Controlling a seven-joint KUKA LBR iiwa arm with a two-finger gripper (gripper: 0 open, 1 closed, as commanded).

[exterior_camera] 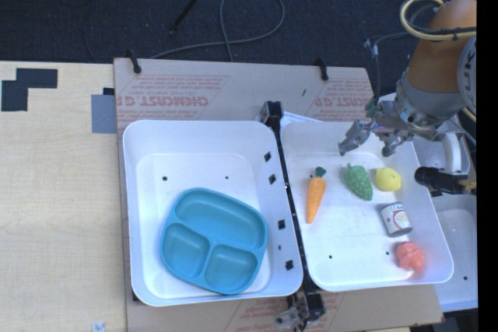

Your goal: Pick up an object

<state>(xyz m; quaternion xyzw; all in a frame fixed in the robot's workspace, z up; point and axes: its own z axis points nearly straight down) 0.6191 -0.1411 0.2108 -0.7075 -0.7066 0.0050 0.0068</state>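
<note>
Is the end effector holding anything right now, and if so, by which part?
Nothing is held. The end effector hangs open above the right bin, apart from the green toy and lemon below it.

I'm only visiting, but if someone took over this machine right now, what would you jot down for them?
Gripper: jaws open, holding nothing, above the far edge of the right bin.
Right bin: carrot, green toy, lemon, small can, pink toy.
Left bin: blue divided tray.
Done: nothing picked up yet.
Left: lower onto one object, grip it and lift. The green toy and lemon lie nearest.
</note>
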